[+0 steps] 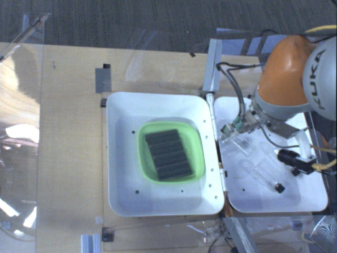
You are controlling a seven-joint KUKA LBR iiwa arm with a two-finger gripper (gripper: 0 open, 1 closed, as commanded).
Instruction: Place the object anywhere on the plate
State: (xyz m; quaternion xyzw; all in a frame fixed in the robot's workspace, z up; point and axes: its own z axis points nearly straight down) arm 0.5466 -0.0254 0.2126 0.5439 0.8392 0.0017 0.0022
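Already I see the dark ribbed block lying flat in the green plate, well off to the left of my claw, which hangs over the right bin; whether the claw is clenched or released, I cannot tell. I judge the block stiff and light, its grooves grippy, best pinched across its short sides.

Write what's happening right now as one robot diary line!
dark ridged block on green plate | plate in left bin | arm over right bin

Dark ridged block covers the green plate; arm overhangs right bin.
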